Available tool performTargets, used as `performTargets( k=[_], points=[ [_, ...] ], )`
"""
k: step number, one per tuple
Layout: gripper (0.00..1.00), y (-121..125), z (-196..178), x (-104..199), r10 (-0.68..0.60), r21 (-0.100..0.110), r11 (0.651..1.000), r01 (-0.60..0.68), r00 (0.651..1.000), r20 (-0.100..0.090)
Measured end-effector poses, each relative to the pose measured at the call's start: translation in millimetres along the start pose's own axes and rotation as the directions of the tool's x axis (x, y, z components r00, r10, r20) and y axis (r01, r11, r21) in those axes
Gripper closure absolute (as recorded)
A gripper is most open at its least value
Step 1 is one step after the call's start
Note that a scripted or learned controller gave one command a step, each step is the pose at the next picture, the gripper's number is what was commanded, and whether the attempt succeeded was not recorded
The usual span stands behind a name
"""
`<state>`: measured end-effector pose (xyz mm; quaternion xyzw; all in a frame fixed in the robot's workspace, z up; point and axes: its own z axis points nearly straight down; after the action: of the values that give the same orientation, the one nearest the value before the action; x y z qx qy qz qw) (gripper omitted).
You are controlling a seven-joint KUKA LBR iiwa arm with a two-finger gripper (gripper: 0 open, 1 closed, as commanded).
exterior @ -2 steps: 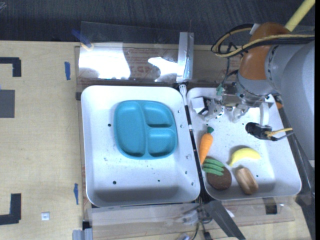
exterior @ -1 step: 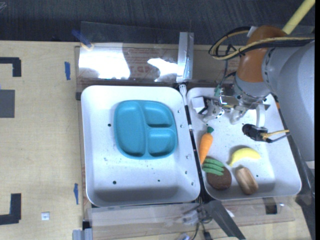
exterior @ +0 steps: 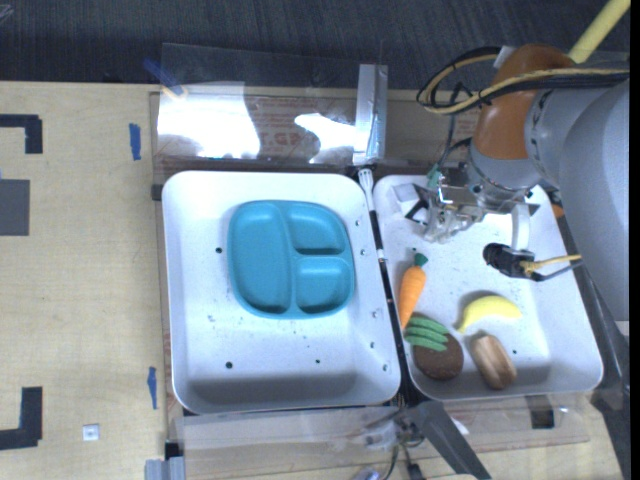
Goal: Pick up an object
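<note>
Bread roll [exterior: 492, 359] well below hand [exterior: 445, 223]

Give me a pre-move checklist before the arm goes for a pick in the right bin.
1. Gripper position: over the far left part of the right bin. Ok.
2. Anything between the fingers: nothing seen there. Ok.
3. Finger opening: cannot tell from this angle.
4. Nearest target: carrot lies below the gripper in the picture, with bare bin floor between them. Ok.
5. Crowding: green toy rests on the brown round one, close to the carrot's tip; banana and bread roll lie apart. Not ok for the cluster.
6. Left bin: holds the blue tray, away from the arm. Ok.
</note>
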<state>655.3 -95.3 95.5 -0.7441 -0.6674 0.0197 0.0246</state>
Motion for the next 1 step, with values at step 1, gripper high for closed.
performTargets(
  k=[1],
  points=[
    [1.00, -1.3, -134.0, -61.5, -0.057, -0.078, 0.995, 0.058, 0.998, 0.011]
  ],
)
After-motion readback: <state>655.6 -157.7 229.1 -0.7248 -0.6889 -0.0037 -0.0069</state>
